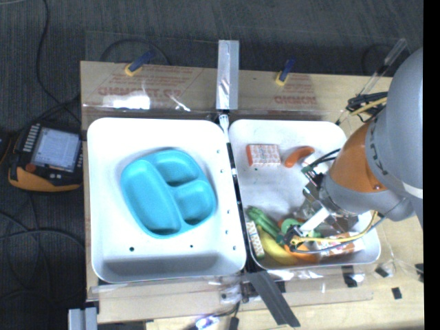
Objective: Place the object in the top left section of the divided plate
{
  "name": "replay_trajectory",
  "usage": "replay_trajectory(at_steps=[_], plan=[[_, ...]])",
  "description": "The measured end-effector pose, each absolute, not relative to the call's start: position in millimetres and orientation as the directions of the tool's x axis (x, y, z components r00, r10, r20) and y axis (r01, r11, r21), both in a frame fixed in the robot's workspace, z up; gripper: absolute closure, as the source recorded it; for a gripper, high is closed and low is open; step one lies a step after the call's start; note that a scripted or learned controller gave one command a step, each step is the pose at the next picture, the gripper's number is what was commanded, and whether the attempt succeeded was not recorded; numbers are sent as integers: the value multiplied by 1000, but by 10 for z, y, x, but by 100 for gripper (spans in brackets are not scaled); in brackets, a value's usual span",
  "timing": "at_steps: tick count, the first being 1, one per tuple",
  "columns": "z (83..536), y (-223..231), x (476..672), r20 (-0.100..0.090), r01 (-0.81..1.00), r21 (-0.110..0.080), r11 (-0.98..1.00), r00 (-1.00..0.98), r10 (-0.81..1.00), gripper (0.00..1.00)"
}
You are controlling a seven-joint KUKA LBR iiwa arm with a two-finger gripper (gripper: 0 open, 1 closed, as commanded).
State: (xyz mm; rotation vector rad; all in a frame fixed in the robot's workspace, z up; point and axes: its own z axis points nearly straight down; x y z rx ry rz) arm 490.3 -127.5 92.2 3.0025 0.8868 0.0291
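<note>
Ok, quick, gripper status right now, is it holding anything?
Gripper: down over the pile of toy food in the right bin; open or closed cannot be told, and no grasped object is visible.

Two white bins (103, 205) — one blue divided plate (168, 191), one banana (271, 249).

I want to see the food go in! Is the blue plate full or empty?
Empty. The blue divided plate in the left bin shows bare blue in all its sections. The toy food, like the banana, lies in the right bin.

Grey rounded arm (412, 115) with orange band (361, 163), thin cables alongside.
</note>
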Motion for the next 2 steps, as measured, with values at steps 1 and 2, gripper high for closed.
replay_trajectory(at_steps=[1, 2], plan=[[915, -1002, 4975, 10, 484, 18, -875, 875, 485, 100], [901, -1034, 5141, 3, 518, 1, -855, 855, 518, 100]])
